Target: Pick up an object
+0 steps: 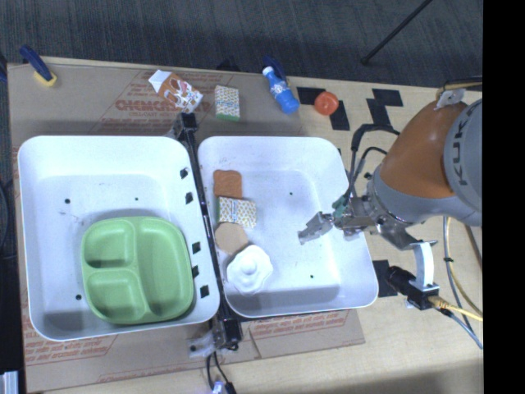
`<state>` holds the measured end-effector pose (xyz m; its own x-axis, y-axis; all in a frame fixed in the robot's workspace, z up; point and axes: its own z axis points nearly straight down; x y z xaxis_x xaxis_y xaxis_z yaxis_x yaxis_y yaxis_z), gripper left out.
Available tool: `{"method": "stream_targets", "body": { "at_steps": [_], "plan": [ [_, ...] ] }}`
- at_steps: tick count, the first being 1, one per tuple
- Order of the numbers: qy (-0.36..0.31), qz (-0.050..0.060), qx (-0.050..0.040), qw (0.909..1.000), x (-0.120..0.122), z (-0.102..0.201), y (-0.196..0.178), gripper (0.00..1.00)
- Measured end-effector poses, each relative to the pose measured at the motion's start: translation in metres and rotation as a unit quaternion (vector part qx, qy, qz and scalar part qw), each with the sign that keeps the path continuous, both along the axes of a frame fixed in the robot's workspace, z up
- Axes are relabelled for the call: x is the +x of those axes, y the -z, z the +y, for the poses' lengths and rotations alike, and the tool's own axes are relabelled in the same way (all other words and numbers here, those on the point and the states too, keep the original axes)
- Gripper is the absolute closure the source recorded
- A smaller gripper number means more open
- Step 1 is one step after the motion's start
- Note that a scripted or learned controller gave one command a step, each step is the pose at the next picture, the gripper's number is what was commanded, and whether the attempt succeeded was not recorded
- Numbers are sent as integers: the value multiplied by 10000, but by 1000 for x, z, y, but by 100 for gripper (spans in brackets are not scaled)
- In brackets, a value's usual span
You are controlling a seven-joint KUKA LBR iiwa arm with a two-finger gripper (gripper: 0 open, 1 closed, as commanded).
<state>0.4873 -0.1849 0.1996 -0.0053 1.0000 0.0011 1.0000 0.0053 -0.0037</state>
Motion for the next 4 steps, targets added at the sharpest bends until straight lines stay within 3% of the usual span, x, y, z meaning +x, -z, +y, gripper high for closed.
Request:
{"method": "stream_targets", "body": {
  "at_steps": [2, 3, 4],
  "plan": [
    [-14, 1, 3, 10000, -11, 91, 108, 0],
    [-35, -30, 1, 10000, -8, 90, 95, 100],
    [-2, -19, -4, 10000, -10, 95, 7, 100]
  ]
}}
